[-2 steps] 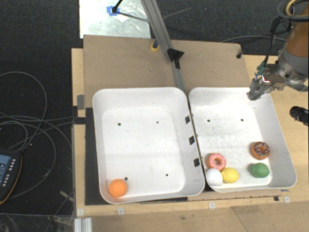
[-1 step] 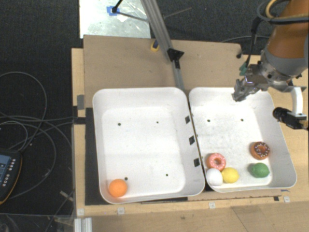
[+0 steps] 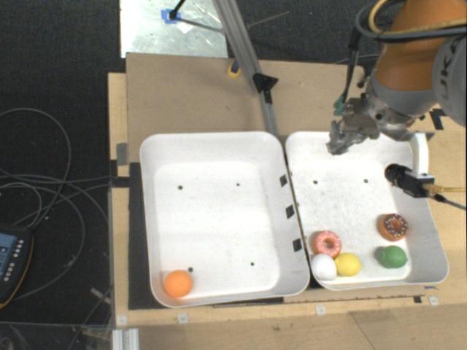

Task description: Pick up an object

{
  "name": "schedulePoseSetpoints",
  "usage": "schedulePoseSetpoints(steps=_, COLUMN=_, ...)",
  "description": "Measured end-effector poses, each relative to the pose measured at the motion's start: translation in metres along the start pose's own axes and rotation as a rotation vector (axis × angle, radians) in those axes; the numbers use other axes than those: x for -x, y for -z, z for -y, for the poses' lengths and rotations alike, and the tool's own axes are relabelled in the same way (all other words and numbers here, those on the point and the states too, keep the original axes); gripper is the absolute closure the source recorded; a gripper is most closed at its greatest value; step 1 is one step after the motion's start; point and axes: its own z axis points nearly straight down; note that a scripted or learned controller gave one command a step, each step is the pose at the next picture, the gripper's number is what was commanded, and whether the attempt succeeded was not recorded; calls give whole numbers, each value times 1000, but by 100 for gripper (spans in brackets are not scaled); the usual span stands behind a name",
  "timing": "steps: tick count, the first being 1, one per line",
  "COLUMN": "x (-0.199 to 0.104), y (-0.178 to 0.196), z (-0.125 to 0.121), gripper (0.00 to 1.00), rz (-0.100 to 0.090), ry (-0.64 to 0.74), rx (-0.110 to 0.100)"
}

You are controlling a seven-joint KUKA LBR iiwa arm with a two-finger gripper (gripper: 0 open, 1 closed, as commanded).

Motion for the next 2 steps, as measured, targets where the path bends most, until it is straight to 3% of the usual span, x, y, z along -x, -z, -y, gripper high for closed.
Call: schedulePoseSetpoints(steps=2, x=-104, y=-38, z=21, gripper=100, rz=-1, ry=1, rx=-2)
